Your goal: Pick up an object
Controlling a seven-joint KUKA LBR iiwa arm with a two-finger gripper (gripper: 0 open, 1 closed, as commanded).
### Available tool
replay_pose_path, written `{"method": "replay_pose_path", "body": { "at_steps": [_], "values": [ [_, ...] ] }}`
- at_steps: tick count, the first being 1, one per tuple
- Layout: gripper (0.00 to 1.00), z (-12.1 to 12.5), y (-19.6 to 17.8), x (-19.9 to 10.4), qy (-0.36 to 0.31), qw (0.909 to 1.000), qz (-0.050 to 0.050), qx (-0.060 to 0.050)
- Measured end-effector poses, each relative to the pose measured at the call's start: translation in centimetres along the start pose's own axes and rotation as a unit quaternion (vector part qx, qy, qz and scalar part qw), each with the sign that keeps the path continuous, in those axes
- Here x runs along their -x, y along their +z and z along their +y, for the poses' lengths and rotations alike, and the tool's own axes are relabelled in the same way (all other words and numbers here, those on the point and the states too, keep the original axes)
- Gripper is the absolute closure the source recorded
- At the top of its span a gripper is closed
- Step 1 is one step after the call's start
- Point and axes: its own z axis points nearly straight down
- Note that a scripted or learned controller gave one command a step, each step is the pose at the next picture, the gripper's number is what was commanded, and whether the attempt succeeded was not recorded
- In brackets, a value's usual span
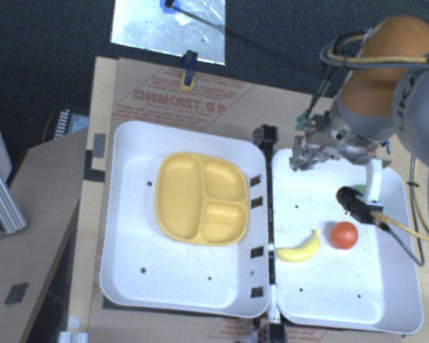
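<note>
A small yellow banana (301,249) lies in the right bin (338,303), near its left wall. Just to its right sits a red round fruit (343,235). A sliver of something green (360,189) peeks out behind a white part of the arm, mostly hidden. My gripper (303,160) hangs over the right bin's far left corner, well above and behind the banana, with nothing seen in it. The grey arm with its orange band (392,65) comes in from the upper right.
The left bin (121,272) holds a yellow divided plate (201,198). A black divider with clips (266,214) runs between the bins. A black fitting with a yellow cable (356,204) juts from the arm over the right bin, close above the red fruit.
</note>
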Motion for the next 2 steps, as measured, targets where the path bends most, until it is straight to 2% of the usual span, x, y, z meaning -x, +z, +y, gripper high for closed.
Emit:
{"method": "replay_pose_path", "body": {
  "at_steps": [2],
  "values": [
    [1.0,1.7,1.2,-10.6,0.0,1.0,0.0,0.001]
  ]
}}
